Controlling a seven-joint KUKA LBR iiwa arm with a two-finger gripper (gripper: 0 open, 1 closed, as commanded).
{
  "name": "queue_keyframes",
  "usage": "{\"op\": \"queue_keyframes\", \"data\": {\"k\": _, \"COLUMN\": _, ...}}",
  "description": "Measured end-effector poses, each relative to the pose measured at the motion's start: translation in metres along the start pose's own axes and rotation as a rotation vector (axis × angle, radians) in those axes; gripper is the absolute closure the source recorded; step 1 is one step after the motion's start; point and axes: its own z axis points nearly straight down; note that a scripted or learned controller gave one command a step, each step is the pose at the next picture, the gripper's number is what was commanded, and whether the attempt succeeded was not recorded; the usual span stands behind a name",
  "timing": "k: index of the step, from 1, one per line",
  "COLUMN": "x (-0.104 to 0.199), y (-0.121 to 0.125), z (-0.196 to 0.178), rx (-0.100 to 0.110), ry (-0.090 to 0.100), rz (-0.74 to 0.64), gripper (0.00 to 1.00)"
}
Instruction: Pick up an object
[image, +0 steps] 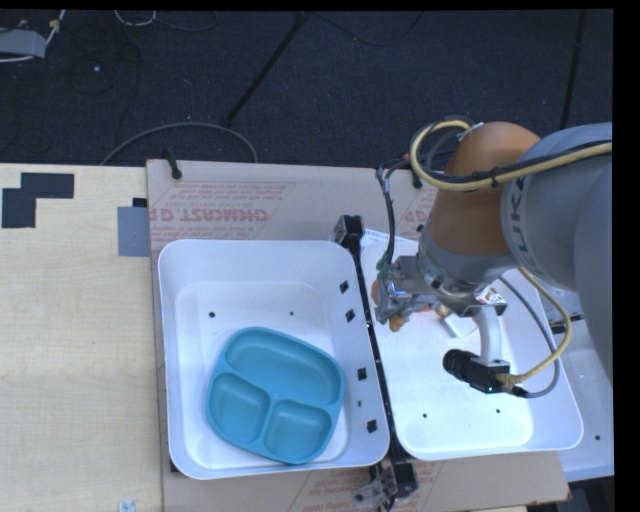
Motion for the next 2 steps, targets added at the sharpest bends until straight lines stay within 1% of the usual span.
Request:
{"op": "queue_keyframes", "data": {"k": 1, "x": 0.047, "y": 0.025, "z": 0.002, "rx": 0.001, "ry": 0.0, "rz": 0.0, "gripper": 1.0}}
{"op": "queue_keyframes", "data": {"k": 2, "x": 0.097, "y": 0.035, "z": -0.012, "rx": 0.0, "ry": 0.0, "rz": 0.0, "gripper": 1.0}}
